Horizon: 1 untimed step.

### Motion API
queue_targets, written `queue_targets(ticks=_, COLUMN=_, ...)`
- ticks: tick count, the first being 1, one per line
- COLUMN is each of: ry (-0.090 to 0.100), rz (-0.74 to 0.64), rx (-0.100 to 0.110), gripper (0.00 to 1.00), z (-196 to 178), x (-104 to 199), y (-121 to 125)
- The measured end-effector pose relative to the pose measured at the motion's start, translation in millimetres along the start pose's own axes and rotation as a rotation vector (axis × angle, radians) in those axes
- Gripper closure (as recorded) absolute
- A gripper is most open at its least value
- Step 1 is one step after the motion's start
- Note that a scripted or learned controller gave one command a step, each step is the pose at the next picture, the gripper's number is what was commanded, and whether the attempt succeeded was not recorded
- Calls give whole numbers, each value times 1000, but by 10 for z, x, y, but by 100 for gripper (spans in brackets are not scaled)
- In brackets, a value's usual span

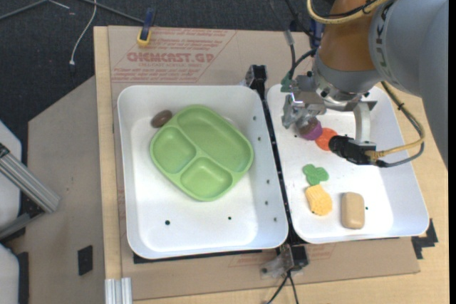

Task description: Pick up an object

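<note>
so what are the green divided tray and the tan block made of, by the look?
Green divided tray: likely moulded plastic, smooth with a soft sheen, rounded compartment ridges. Tan block: matte, rounded edges, possibly foam or soft plastic; can't tell for sure.

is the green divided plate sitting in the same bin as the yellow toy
No. The green divided plate lies in the left bin, while the yellow toy lies in the right bin.

One fixed camera looks down aslant on both bins (135, 153) from above.
</note>
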State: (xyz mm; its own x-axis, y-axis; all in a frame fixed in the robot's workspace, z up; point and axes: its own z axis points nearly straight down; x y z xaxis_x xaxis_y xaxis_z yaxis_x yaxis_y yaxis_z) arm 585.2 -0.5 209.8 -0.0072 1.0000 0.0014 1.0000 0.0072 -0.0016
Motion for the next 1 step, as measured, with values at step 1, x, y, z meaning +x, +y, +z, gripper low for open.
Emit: queue_targets(ticks=1, ry=0, rz=0, rx=1, gripper=100, z=84, x=471, y=191)
